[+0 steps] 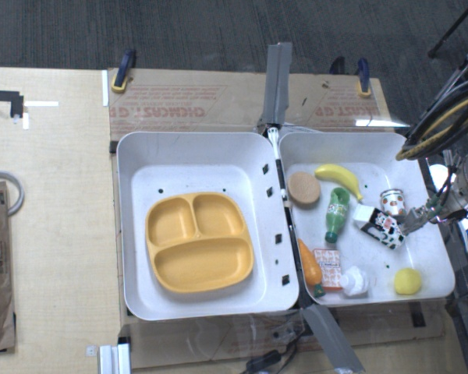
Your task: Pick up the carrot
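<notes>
The small orange carrot with a green stem end [310, 266] lies in the right-hand shallow white bin [441, 240], at the lower left of that bin, pressed along the wall it shares with the left-hand white bin [129, 209]; its green tip points toward the bottom of the frame. Just right of it sits a flat white-and-red packet [328, 265], touching or nearly so, with a small white bottle [356, 281] beside that. Nothing grips the carrot, so by the look of it the pick is not yet done. The claw [418, 218] sits at the right edge of the frame, near a small black-and-white carton [381, 227] and a red-and-white can [392, 202], well apart from the carrot. It is too small and cluttered by cables there to tell whether it is apart or together. Between claw and carrot stand a green plastic bottle [336, 215], a round brown bun [303, 188] and a yellow banana [339, 178] higher up; a yellow lemon [408, 281] rests at lower right. The yellow divided plate [199, 241] lies in the left bin. What remains, I judge, is the whole job: travel across, descend by the wall, close, lift.
</notes>
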### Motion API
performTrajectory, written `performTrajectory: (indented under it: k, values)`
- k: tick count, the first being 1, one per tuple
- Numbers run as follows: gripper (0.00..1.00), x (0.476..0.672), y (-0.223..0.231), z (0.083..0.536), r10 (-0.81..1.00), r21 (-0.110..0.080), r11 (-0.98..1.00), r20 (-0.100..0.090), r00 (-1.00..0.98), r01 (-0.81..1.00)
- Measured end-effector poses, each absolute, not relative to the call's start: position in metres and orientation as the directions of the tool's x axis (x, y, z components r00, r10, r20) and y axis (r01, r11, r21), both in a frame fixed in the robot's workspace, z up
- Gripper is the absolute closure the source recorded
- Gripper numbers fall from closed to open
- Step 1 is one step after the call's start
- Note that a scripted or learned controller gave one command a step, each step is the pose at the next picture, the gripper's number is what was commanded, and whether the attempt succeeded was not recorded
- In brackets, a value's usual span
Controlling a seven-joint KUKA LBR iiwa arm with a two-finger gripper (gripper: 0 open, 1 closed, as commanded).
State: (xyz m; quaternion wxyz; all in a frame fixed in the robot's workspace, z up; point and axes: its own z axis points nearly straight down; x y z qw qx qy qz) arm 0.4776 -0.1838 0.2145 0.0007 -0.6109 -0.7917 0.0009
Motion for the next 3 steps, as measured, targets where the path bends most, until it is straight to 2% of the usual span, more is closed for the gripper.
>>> performTrajectory:
  k: [1,2,3]
  values:
    - [1.00,0.477,-0.139,0.091,0.990,-0.001,0.138,-0.001,-0.138,0.990]
    - [0.00,0.477,-0.140,0.091,0.991,-0.002,0.137,0.000,-0.137,0.991]
    - [0.00,0.478,-0.171,0.253,1.000,-0.002,-0.026,-0.002,0.026,1.000]
